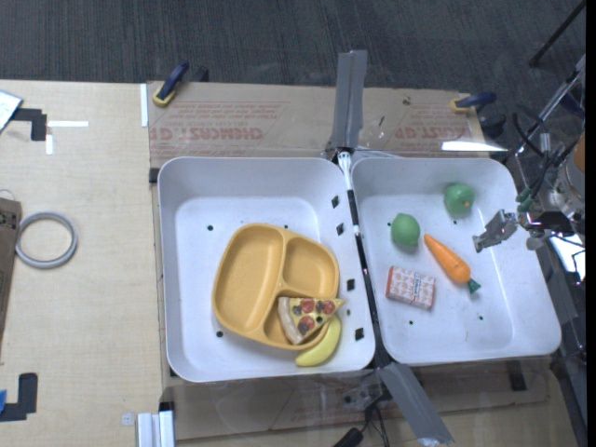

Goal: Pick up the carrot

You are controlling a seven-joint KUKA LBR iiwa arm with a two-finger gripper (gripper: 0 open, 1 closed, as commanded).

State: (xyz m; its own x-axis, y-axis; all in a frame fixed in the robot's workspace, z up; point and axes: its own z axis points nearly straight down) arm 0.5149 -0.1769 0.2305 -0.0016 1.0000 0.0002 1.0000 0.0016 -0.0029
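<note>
Right white bin (521,338), carrot (448,260) lying diagonal, green tip toward lower right; gripper (494,232) just beside, fingers apart

Around the carrot (448,259), bare bin floor lay open from four to six o'clock. A green ball (405,231) crowded it at ten o'clock, another green fruit (458,198) sat at twelve, and a small red box (411,288) blocked seven o'clock. The gripper (494,232) hung near at two o'clock.
</note>
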